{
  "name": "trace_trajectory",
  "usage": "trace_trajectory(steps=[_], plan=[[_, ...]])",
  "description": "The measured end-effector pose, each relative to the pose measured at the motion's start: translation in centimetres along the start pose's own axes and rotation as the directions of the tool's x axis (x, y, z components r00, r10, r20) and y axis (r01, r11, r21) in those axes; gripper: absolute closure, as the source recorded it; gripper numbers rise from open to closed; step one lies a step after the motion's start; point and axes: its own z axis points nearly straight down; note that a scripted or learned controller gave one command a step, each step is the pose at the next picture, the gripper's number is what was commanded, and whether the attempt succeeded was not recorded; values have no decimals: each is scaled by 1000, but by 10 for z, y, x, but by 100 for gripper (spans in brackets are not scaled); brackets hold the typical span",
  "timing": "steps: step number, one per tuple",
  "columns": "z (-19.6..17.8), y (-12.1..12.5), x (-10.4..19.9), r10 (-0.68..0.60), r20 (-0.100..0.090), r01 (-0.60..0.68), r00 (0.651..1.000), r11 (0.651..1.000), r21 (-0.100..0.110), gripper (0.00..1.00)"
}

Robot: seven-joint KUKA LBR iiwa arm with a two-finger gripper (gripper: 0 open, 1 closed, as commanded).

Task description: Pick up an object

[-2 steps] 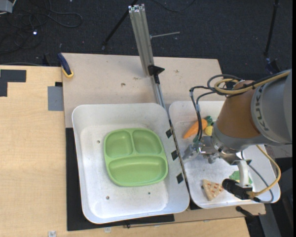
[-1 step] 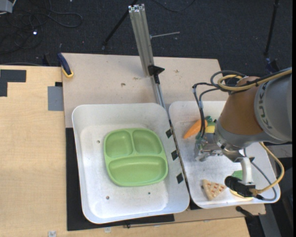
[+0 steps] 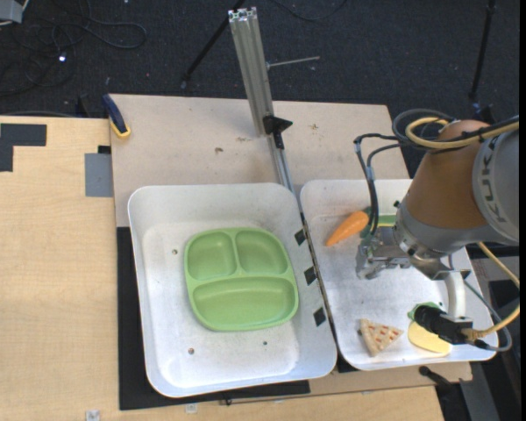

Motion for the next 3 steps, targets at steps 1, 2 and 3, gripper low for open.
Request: trace_trajectory(steps=[1,2,3], plan=[[-62,3,4,-6,1,6,1000,1000,-4,100],[-73,3,3,-5,0,5,1000,1000,0,100],[-63,13,47,-8,-1,8,1000,1000,4,100]])
